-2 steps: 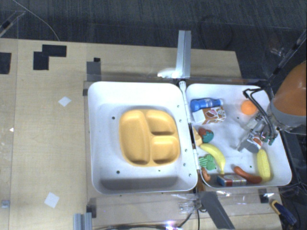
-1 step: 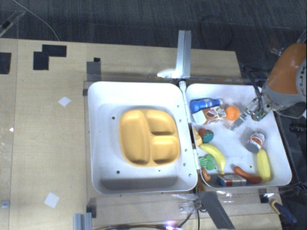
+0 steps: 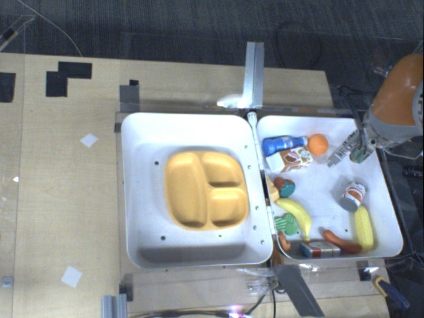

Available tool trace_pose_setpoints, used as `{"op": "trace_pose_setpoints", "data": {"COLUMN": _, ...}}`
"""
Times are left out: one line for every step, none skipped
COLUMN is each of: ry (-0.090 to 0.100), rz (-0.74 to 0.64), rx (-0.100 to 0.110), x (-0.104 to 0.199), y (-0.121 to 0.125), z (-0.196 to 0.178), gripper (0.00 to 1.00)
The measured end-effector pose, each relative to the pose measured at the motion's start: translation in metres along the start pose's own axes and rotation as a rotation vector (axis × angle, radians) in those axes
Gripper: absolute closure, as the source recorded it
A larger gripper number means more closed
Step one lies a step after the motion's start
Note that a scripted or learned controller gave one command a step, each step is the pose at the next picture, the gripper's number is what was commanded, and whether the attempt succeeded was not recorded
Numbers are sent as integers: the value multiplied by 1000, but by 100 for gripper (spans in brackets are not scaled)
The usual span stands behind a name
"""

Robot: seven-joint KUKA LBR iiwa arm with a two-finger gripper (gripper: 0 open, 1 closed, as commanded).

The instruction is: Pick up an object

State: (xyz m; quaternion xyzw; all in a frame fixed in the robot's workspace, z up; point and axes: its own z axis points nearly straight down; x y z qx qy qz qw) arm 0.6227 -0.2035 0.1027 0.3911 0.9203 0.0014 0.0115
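**benchwatcher:** Camera view has the two-finger gripper (image 3: pixel 349 150) hovering over the far right part of the right-hand shallow white bin (image 3: pixel 392 197). Fingers look spread apart with nothing between them. Closest candidate is the small round orange ball (image 3: pixel 318 144), lying on the bin floor just left of the gripper, beside the blue plastic bottle (image 3: pixel 283 143). Which one would you go for?

**gripnerd:** Orange ball looks smooth and rigid, probably light, so I'd guess it rolls or squirts out unless the fingers close straight across its widest part. The little grey can with a red and white label (image 3: pixel 353 196), nearer the camera and lying tilted, might be easier: stiff sides, grab across the body.

**benchwatcher:** And the yellow plastic corn cob (image 3: pixel 364 227) in the near right corner?

**gripnerd:** Bumpy surface, probably less slippery; pinch across the middle. It's close to the bin wall though. The left bin's yellow divided tray (image 3: pixel 205 189) looks too wide.
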Motion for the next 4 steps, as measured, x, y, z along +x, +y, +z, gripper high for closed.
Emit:
{"op": "trace_pose_setpoints", "data": {"ry": 1, "rz": -1, "rx": 0, "x": 0, "y": 0, "z": 1, "gripper": 0}}
{"op": "trace_pose_setpoints", "data": {"ry": 13, "rz": 278, "rx": 8, "x": 8, "y": 55, "z": 16, "gripper": 0}}
{"op": "trace_pose_setpoints", "data": {"ry": 1, "rz": 271, "rx": -1, "x": 4, "y": 57, "z": -1, "gripper": 100}}
{"op": "trace_pose_setpoints", "data": {"ry": 5, "rz": 311, "rx": -3, "x": 44, "y": 101, "z": -110, "gripper": 100}}
